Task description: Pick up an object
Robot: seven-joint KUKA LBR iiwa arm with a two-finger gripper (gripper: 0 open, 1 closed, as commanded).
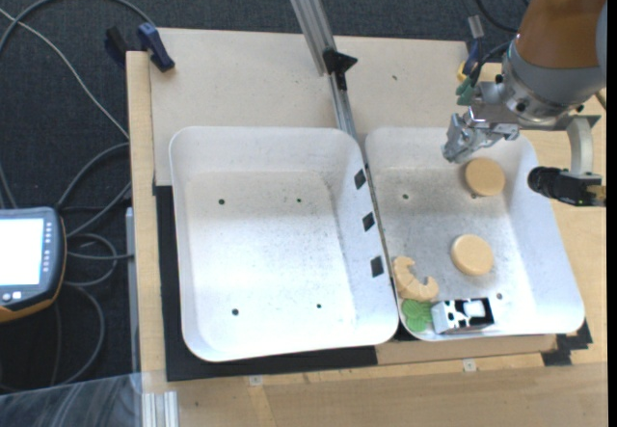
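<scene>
Nothing was lifted yet. The gripper (466, 144) hung at the right bin's (540, 252) 12 o'clock, just beside a tan disc (484, 177); whether it was clenched, I could not tell. A second disc (472, 254) lay toward 6 o'clock.

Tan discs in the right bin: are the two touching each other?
Apart. The camera view shows the upper tan disc near the gripper and the lower tan disc with bare floor of the right bin plainly between them.
</scene>
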